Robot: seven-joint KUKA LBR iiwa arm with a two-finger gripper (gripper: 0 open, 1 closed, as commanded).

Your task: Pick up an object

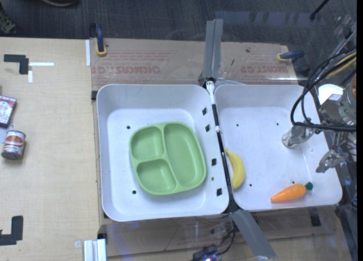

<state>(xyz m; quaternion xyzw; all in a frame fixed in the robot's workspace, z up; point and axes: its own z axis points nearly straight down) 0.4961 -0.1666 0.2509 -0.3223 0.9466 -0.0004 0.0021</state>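
Observation:
My gripper [312,150] hangs over the right side of the right bin [255,106], open, with nothing between its fingers. One finger [295,137] is near the bin's middle right and the other [330,161] is close to the right wall. An orange carrot with a green top [290,193] lies on the bin floor just below and in front of the gripper, apart from it. A yellow banana [236,168] lies against the bin's left wall, well left of the gripper.
A green three-compartment plate [168,158] lies in the left bin [113,118]. Black cables [309,92] loop from the arm over the right bin's right edge. A small can [12,144] and a packet [5,110] sit on the wooden bench at far left.

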